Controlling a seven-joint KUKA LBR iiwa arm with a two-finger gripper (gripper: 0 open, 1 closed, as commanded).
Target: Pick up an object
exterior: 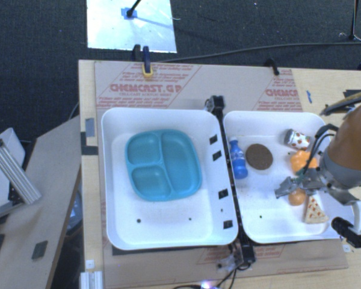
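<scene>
From my remote station I inspect the bench (pixel 186 80) from left to right. Well to the left of the hand sits the left bin (pixel 117 221), which carries a teal divided plate (pixel 163 164) with three compartments, lying flat near the bin's middle. Black clips run along the seam between the two bins.

The right bin (pixel 259 227) holds the loose items. Farthest left of the hand, against the bin's left wall, a small blue bottle (pixel 237 159) lies on its side. Just beside it, between the bottle and the hand, is a round brown disc (pixel 259 157), flat on the bin floor.

The hand (pixel 290 188) is low over the right half of this bin, its grey fingers pointing toward the view's left. I cannot tell how far the fingers stand apart, nor whether anything lies between them. A small orange object (pixel 296 198) sits directly under or against the fingers; contact cannot be confirmed. Just above the hand is a second orange object (pixel 301 160), partly covered by a cable. Beyond that, near the bin's far wall, lies a white-and-red patterned piece (pixel 298 139). Just to the right of and below the hand, a pizza slice toy (pixel 314 210) lies flat. The arm (pixel 355 143), brown-orange in this view, enters from the right.
</scene>
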